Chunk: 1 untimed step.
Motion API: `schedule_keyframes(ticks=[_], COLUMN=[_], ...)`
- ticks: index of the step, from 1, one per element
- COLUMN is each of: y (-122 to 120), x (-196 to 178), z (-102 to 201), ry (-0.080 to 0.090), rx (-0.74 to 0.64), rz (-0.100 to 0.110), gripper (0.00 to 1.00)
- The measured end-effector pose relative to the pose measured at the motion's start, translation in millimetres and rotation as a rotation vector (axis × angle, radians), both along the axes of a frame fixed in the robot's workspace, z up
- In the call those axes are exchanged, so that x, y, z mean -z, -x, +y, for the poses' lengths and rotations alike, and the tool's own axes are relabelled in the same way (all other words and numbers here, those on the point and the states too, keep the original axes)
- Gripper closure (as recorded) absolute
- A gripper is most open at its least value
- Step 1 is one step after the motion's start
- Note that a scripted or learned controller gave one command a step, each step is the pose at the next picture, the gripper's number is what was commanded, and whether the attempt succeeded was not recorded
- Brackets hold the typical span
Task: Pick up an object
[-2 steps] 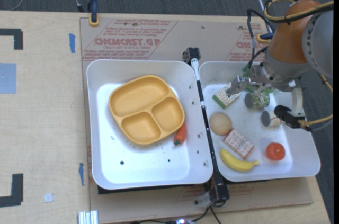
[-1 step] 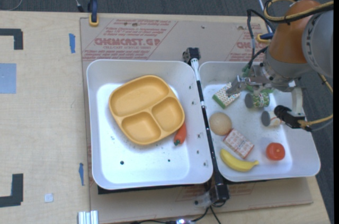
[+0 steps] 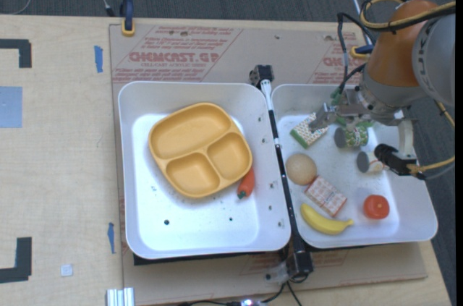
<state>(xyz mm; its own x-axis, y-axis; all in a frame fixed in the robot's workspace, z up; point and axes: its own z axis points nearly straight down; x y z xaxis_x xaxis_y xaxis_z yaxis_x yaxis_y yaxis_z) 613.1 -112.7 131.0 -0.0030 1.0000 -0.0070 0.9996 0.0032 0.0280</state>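
My gripper (image 3: 350,125) hangs low over the back of the right bin (image 3: 419,225), under the orange-banded wrist. Just beneath it lies a small green speckled object (image 3: 356,137), partly hidden by the gripper. To its left a green and white packet (image 3: 308,132) lies tilted. In the same bin are a round beige bun (image 3: 301,168), a red and white checked pack (image 3: 325,197), a yellow banana (image 3: 325,220), a red tomato (image 3: 375,207) and a small grey piece (image 3: 363,162).
The left bin (image 3: 141,225) holds a yellow divided plate (image 3: 199,149) and a small red-orange vegetable (image 3: 246,184) at the plate's right edge. A black divider clamp (image 3: 262,74) sits between the bins. Cables run from the arm along the right bin's far side.
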Motion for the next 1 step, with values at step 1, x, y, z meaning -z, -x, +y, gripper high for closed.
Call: schedule_keyframes(ticks=[1], y=[6.4], x=[8.5], z=[0.9], ry=[-0.005], rx=[0.002], rz=[0.023], gripper=[0.00])
